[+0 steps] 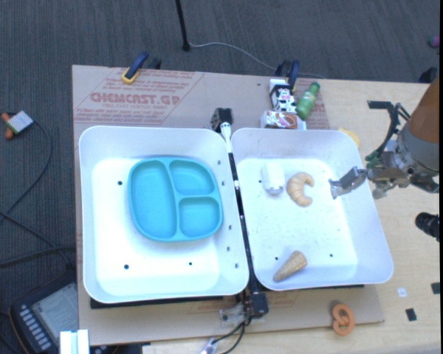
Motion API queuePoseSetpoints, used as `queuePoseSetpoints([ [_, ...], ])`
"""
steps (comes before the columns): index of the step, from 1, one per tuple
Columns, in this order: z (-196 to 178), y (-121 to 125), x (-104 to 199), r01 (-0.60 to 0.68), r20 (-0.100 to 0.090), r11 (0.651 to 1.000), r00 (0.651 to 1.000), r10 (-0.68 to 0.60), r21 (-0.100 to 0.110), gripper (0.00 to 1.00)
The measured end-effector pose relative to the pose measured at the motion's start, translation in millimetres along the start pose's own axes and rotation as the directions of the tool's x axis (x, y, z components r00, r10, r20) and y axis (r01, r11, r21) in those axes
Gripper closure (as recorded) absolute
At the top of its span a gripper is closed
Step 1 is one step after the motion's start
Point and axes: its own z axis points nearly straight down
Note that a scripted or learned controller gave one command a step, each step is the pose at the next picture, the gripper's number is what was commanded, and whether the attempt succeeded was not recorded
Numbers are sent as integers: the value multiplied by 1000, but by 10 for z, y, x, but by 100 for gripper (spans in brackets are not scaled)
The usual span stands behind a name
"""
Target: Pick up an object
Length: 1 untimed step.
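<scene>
Far to the left of the jaws, you see the left bin point(96, 220) holding 1 blue divided plate point(176, 198) with 3 compartments, lying flat near the bin's middle. Between the 2 bins runs a dark hinge strip, and a black clamp point(222, 118) sits at its far end on the cardboard-covered tabletop point(103, 102).

Moving toward the jaws, the right bin point(369, 260) carries 3 things. A small white cup-like piece point(272, 179) lies left of the jaws, well apart from them. Just beside it, on the side nearer the jaws, lies a tan croissant point(302, 188), curved, touching nothing but the bin floor as far as you can tell. Below and left of the jaws, near the bin's front wall, a tan cone-shaped piece point(291, 265) lies on its side.

Behind the right bin, up and left of the jaws, a green bottle point(307, 100) leans against a small printed packet point(282, 109).

The jaws point(358, 177) hang over the right edge of the right bin, to the right of the croissant and apart from it. 1 grey finger point(345, 182) points in over the bin floor; you cannot tell from this angle whether the jaws are apart or together, and nothing shows between them.

Below the jaws, off the bin, an orange ring point(343, 318) rests on the tabletop.
</scene>
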Motion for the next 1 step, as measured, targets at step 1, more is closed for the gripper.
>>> queuePoseSetpoints([
  [1,1199,188,-149,7,-11,1000,1000,-7,-3,0],
])
